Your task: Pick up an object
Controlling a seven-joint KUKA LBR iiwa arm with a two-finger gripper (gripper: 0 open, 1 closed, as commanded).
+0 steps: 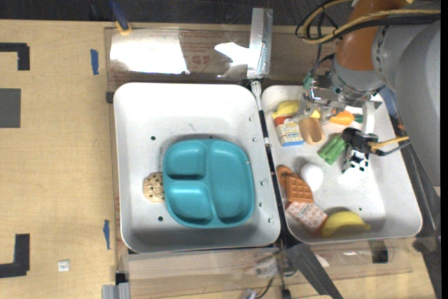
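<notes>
My gripper [322,106] hangs over the far part of the right bin [399,185], under the grey wrist with its orange band. Directly around it lie a tan bread roll [311,129], an orange carrot piece [341,118] and a yellow fruit [285,108]. A small red and white carton [288,132] sits left of the roll, and a green piece [332,148] lies just nearer. I see nothing lifted clear of the bin floor.
Nearer in the right bin lie a white egg [312,175], a brown waffle [295,186], a pinkish packet [306,213] and a yellow banana [344,222]. The left bin [140,108] holds a teal divided plate [208,181] and a cookie [153,187].
</notes>
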